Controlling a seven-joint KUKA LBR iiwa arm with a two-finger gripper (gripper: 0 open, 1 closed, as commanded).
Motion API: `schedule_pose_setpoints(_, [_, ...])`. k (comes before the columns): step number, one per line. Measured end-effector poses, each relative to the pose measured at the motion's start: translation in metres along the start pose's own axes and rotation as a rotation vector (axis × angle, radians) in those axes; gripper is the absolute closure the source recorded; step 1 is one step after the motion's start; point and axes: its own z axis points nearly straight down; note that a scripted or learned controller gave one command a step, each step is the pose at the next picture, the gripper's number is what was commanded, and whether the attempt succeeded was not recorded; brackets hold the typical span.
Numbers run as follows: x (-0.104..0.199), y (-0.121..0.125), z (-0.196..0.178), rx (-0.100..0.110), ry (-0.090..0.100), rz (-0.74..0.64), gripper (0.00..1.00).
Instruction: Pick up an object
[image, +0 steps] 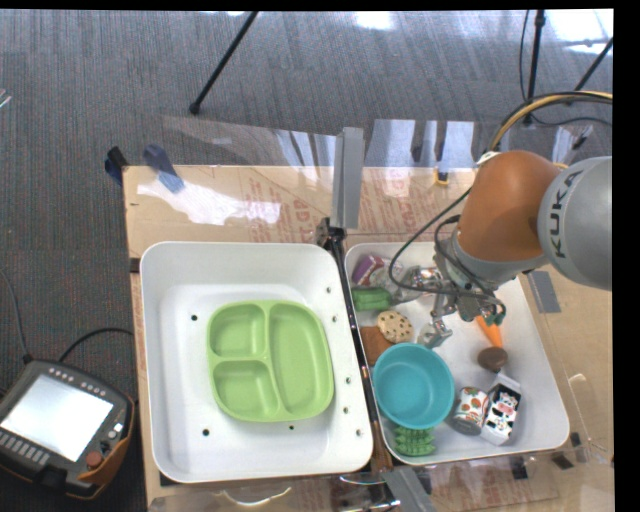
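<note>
My gripper (436, 330) hangs over the middle of the right bin (545, 400), just above and to the right of the teal bowl (413, 386). A chocolate-chip cookie (395, 325) lies left of the fingertips, and an orange carrot piece (490, 329) lies to their right. I see nothing between the fingers. A brown round piece (491, 358), a small can (467, 409) and a cow-print carton (500, 408) sit toward the bin's front right. A purple item (366, 267) and a green item (369, 298) lie at the bin's back left.
The left bin (170, 300) holds a green divided plate (270, 360). A green ridged item (413, 440) lies at the front of the right bin below the bowl. A tablet-like controller (60, 420) sits on the floor at the left.
</note>
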Motion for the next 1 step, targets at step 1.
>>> schedule_pose_setpoints(1, [0.0593, -0.0242, -0.0019, 0.009, -0.002, 0.055, 0.0])
